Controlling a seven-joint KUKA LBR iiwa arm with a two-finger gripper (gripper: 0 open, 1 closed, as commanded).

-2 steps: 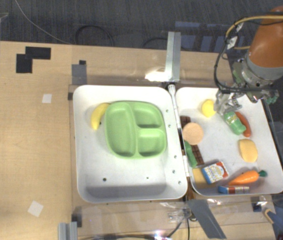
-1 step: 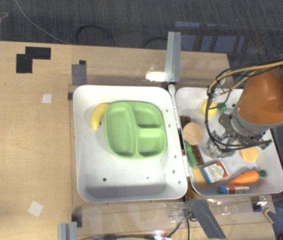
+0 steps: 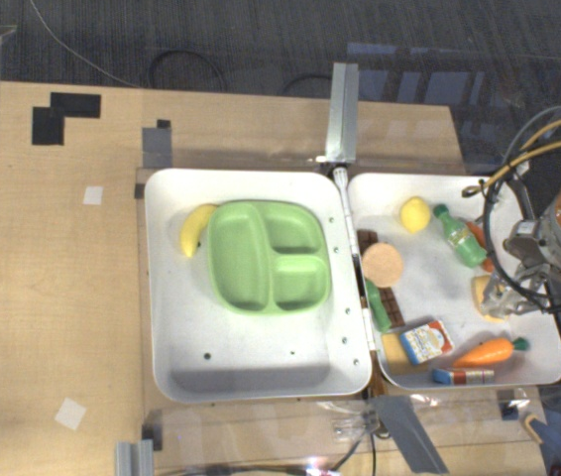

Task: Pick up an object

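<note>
Grey claw [image 3: 500,296] hangs low over the right bin [image 3: 548,365], beside the green bottle [image 3: 461,236].

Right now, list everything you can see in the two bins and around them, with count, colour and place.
Bins: two, white, side by side on the bench.
Divided plate: one, green, middle of the left bin.
Banana: one, yellow, left bin, against the plate's left edge.
Lemon: one, yellow, right bin, far side.
Bottle: one, green, right bin, right of the lemon.
Round disc: one, tan, right bin, near the divider.
Small box: one, blue, red and white, right bin, near side.
Carrot: one, orange with green top, right bin, near corner.
Marker: one, blue and orange, below the carrot.
Gripper: one, grey, over the right bin's right side.
</note>
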